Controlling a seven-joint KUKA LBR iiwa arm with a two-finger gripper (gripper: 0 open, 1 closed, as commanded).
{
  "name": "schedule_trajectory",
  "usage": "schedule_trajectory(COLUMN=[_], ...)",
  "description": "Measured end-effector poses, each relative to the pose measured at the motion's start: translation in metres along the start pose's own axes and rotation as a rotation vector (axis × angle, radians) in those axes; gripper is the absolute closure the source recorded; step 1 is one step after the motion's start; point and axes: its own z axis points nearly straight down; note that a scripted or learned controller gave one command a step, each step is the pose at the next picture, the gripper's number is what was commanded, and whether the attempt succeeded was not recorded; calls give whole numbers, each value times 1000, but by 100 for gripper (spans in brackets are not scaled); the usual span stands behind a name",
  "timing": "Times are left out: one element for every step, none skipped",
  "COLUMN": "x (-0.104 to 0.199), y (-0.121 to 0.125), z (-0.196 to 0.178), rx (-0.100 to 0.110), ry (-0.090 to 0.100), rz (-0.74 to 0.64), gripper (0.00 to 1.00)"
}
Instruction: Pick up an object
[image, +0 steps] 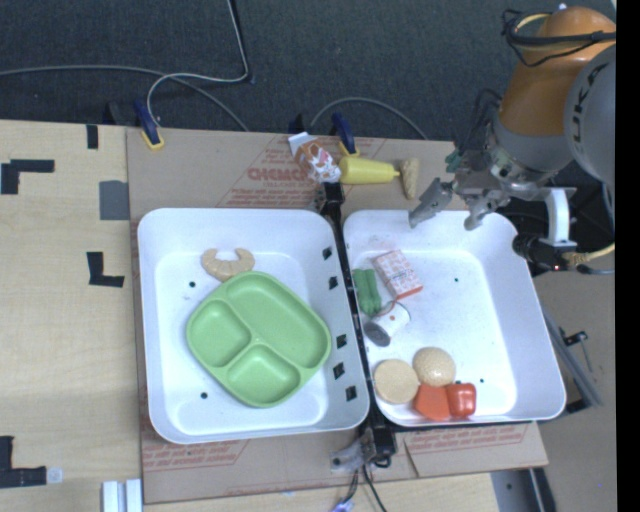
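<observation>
My gripper (447, 210) hangs over the far edge of the right bin (520, 330), fingers spread open with nothing between them. Below it in that bin lie a pink-and-white packet (396, 272), a green stick-shaped piece (367, 291) and a small grey-and-white cylinder (386, 324). Toward the bin's near side sit a tan round cookie (395, 381), a beige bun (434, 365) and a red-orange pepper-like toy (446, 401). The left bin (165, 300) holds a green divided plate (259, 338) and a tan curved pastry (227, 263).
A yellow banana-like toy (367, 172) and a small colourful packet (313, 155) lie on the cardboard behind the bins. Black clips run along the divider (343, 300) between the bins. Cables cross the dark floor at the back.
</observation>
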Motion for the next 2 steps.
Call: schedule_trajectory(x=[14,12], y=[0,-6], z=[134,163], rx=[4,-7], ry=[0,-1], rz=[0,1], gripper=[0,0])
